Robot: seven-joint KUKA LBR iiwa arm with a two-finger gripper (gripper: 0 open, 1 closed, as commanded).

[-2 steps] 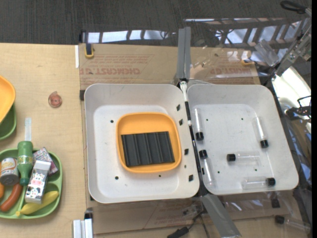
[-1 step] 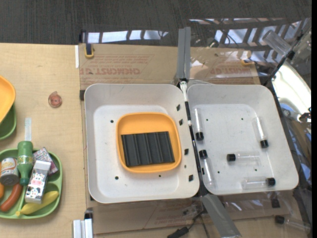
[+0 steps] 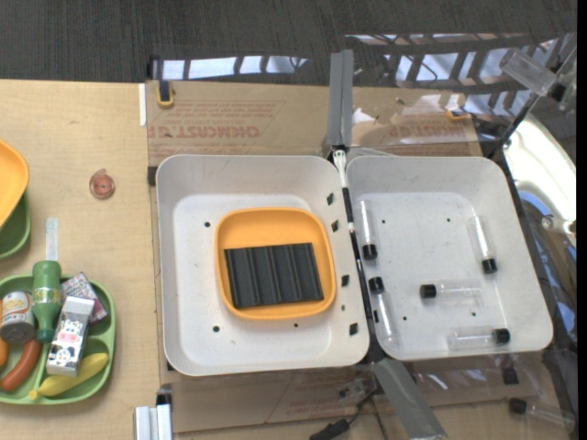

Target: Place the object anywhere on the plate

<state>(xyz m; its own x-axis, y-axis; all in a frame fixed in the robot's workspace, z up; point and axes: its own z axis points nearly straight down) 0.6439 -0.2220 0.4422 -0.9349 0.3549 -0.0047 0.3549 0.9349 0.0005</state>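
Orange plate (image 3: 275, 220), one, under one dark ridged slab (image 3: 274, 275)
Inside left bin (image 3: 188, 282); right bin (image 3: 514, 246) with five clear tubes (image 3: 454, 291), black-capped, faint against white

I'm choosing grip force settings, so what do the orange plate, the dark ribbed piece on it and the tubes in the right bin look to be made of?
Orange plate: likely matte plastic, with uniform colour and soft rounded edges.
Dark ribbed piece: probably rubber or plastic, dull charcoal with raised strips.
Tubes: clear plastic or glass, see-through with black caps; which one, the view cannot settle.
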